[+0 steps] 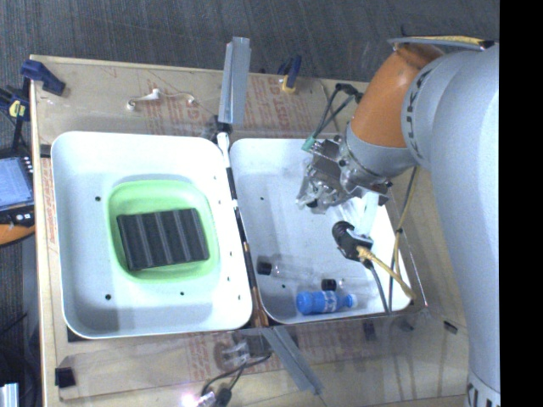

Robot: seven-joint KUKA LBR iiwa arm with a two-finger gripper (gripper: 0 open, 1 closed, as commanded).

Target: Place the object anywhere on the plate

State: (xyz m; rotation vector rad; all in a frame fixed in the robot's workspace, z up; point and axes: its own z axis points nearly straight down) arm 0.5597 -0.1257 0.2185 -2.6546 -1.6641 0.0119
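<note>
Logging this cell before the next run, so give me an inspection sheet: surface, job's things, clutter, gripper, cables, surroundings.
Surface: wooden bench bearing a left bin and a right bin, side by side.
Job's things: green plate in the left bin, a dark ridged block lying on it; blue bottle on its side near the right bin's front wall.
Clutter: small dark piece in the right bin; blue clamps on the bench edge.
Gripper: gripper over the right bin, apart from the bottle; jaws' state unclear.
Cables: black cables along the wrist; more at the bench front.
Surroundings: dark floor; screen at left.
</note>
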